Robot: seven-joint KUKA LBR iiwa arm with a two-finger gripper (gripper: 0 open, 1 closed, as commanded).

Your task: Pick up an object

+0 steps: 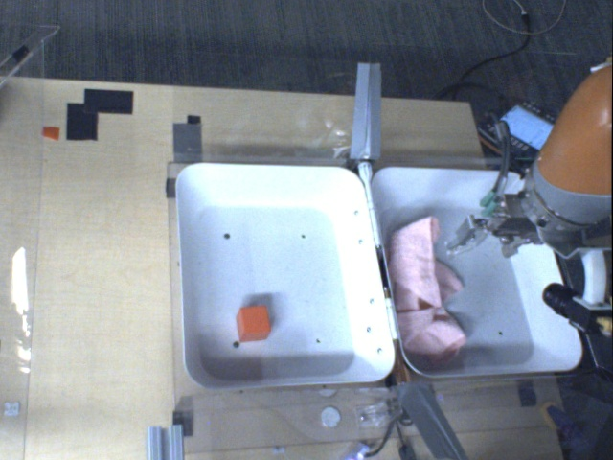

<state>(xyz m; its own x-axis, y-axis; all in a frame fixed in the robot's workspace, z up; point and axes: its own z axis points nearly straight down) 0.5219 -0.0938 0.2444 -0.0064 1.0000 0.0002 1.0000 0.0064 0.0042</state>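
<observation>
The camera looks down at a slant on a pale wooden table (96,286) carrying two shallow white bins side by side, with a grey metal divider (367,113) running up between them at the far edge.

In the left bin (278,199), a small orange cube (254,323) sits on the floor near the front-left corner, standing apart from the walls. A few dark specks dot the bin floor around it.

In the right bin (536,324), a pink cloth (423,290) lies crumpled along the left wall, stretching from about the middle of the bin down to its front edge, where it bunches into a thicker fold.

The arm (579,151) comes in from the right, its orange band large and blurred at the edge of the frame, with the grey wrist below it. The hand (471,233) reaches leftward over the right bin, its thin metallic fingers pointing toward the upper end of the pink cloth. The tips lie just beside the cloth's top right edge; whether they touch it cannot be told. How far apart the fingers stand is also unclear at this angle and blur, and nothing can be seen gripped between them.

The orange cube lies well apart from the hand, across the divider in the other bin, to the hand's left and nearer the front.

On the table's far left are black blocks (96,111) and a small orange marker (51,133).
</observation>
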